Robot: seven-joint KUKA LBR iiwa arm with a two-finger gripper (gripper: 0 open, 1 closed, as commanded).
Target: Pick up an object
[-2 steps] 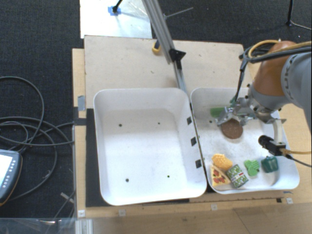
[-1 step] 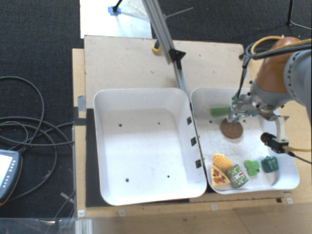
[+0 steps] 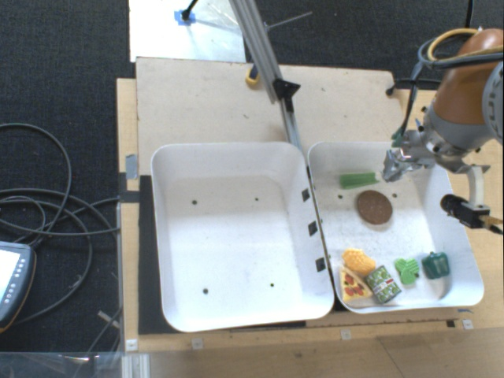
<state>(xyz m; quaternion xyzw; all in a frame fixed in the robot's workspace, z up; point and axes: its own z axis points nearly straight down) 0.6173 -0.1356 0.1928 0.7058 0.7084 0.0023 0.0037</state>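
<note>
At the far left edge a grey tablet-like device (image 3: pixel 11 282) is cut off by the frame, with black cables (image 3: pixel 55 203) looping over the dark carpet beside it. The bench (image 3: pixel 205 101) carries the left bin (image 3: pixel 228 235), whose floor shows only a few small dark holes. A slanted grey pole (image 3: pixel 260 42) crosses down from the top and ends at the seam between the two bins, covering a stretch of the rims there. In the right bin (image 3: pixel 461 278) a green bar-shaped piece (image 3: pixel 358 180) lies near the far wall, its long axis running left to right with a slight rise toward the right end. Just nearer lies a flat brown disc (image 3: pixel 374 208). Along the near wall sits a cluster: a yellow corn-like piece (image 3: pixel 359 260) touching a pizza-slice toy (image 3: pixel 353 283), then a small green can (image 3: pixel 384 284) tilted on its side, a bright green item (image 3: pixel 407 270) too small to identify, and a dark green block (image 3: pixel 435 265) close to the right wall. The gripper (image 3: pixel 398 166) hangs over the bin's far right part, just right of the green bar (its fingers are a blurred metallic clump, so how far they are parted cannot be told, and nothing can be seen between them). The arm (image 3: pixel 468 93), orange-banded, is cut off at the right edge.
</note>
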